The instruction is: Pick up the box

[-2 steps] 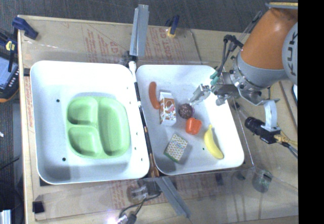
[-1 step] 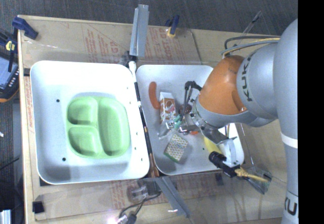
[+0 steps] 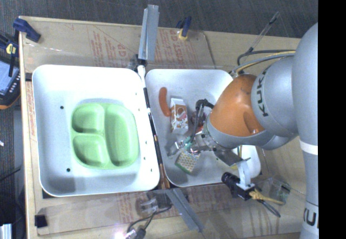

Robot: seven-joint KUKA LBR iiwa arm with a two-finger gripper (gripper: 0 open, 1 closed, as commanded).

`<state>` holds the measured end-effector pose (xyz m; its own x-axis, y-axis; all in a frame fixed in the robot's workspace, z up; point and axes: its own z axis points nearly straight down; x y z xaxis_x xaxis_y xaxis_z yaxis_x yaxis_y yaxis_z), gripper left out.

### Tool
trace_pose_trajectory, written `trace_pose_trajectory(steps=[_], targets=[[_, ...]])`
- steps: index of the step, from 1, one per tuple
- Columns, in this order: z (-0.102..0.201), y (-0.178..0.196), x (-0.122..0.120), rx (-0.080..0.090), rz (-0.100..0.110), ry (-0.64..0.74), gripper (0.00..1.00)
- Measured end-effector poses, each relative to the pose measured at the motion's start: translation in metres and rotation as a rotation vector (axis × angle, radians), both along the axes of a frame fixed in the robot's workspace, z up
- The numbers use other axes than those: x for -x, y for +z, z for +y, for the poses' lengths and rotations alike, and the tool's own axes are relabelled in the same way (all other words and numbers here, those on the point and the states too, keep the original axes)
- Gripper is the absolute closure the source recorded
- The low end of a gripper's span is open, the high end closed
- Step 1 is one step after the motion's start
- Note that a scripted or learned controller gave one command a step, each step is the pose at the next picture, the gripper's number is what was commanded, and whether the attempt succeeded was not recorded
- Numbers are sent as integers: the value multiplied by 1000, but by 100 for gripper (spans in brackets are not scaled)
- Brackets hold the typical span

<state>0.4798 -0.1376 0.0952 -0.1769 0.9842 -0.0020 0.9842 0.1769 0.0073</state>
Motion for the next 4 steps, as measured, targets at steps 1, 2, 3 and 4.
trace_pose_trajectory(steps=[1, 2, 3, 4], targets=[[-2, 10, -1, 4, -2, 2, 100], [90, 163, 2, 0, 7, 147, 100], [11, 175, 3, -2, 7, -318, 100], [11, 175, 3, -2, 8, -317, 0]])
